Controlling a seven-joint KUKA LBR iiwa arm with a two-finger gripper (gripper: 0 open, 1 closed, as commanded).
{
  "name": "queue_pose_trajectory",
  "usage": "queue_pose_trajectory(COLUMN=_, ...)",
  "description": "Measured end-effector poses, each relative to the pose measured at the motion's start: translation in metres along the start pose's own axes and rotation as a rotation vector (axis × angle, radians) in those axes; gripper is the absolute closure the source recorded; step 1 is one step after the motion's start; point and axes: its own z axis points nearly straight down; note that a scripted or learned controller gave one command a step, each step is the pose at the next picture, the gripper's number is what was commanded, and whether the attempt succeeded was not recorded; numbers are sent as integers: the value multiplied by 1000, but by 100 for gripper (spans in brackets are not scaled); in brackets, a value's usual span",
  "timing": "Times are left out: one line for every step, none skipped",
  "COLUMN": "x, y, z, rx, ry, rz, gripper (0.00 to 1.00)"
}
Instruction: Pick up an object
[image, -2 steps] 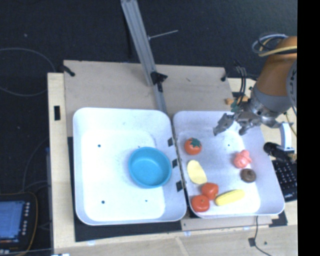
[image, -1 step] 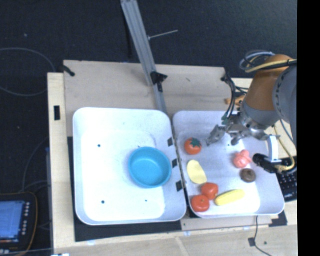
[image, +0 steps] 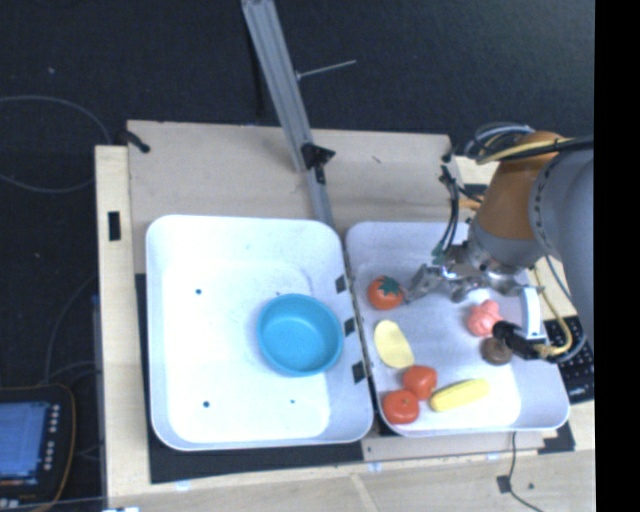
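The two-finger gripper (image: 425, 281) hangs over the right bin (image: 440, 240); finger state cannot be determined. The nearest candidate, a small red tomato-shaped toy (image: 384, 292), lies just beside its tip, toward the blue bowl (image: 298, 334).

Two bins sit side by side on the bench (image: 220, 170). The left bin (image: 180, 250) holds a bowl (image: 299, 335), placed toward its 4 o'clock area. The right bin (image: 540, 400) holds several items: a tomato (image: 384, 292) at its 9 o'clock edge; a lemon slice (image: 393, 344) at 6 o'clock of that tomato; two more tomatoes (image: 410, 393) at the bin's 7 o'clock; a banana (image: 459, 394) just at 3 o'clock of those. The gripper (image: 425, 280) sits just at 3 o'clock of the first tomato.
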Motion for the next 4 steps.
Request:
queue_pose_trajectory(x=-1, y=3, z=-16, rx=-12, ry=-1, rz=2, gripper=100)
queue_pose_trajectory(x=8, y=1, z=-73, rx=-9, ry=4, rz=-13, gripper=100)
queue_pose_trajectory(x=1, y=7, z=-137, rx=-9, ry=3, rz=-11, gripper=100)
queue_pose_trajectory(x=-1, y=7, z=-118, rx=0, ry=1, rz=-9, gripper=100)
